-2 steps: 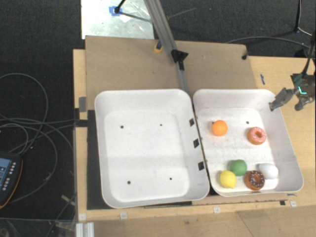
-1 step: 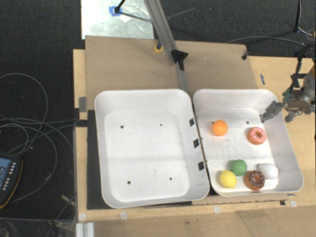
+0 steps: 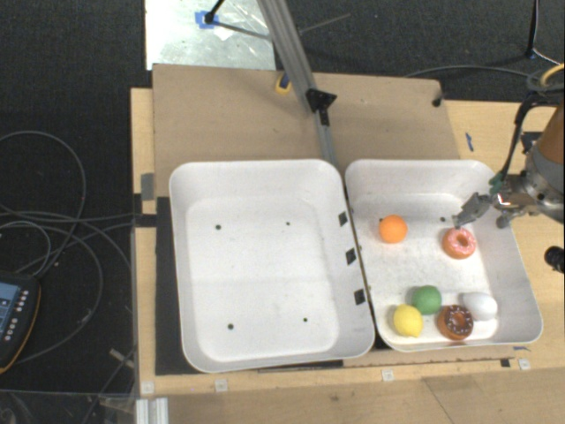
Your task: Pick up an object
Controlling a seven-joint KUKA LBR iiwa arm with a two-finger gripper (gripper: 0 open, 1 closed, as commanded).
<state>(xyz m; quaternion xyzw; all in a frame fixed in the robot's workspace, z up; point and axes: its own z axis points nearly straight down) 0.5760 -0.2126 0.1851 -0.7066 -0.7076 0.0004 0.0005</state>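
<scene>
The likeliest target is the pink-iced ring doughnut [image 3: 458,244], lying flat near the 3 o'clock wall of the right-hand shallow white bin [image 3: 424,182]. The two-finger gripper [image 3: 472,210] sits just at its 12 o'clock, close above the doughnut's upper rim, with nothing visibly between its fingers; how wide they stand apart is too small and blurred to tell.

Outward from the doughnut: a round orange ball [image 3: 393,230] lies at its 9 o'clock, near but apart. At its 6 o'clock, along the bin's near wall, a cluster crowds together: a green ball [image 3: 427,299], a yellow lemon-like fruit [image 3: 408,321], a chocolate doughnut with sprinkles [image 3: 455,322] and a white rounded object [image 3: 481,306], each touching or just beside its neighbour. The left-hand white bin [image 3: 265,184] lies at 9 o'clock.

Risks, as I judge them: the gripper looks offset toward the doughnut's far edge, so a descent here may pinch only the rim or nudge it toward 6 o'clock. The doughnut is low and flat, so fingers may strike the bin floor. The bin wall at 3 o'clock leaves little room for the outer finger.
</scene>
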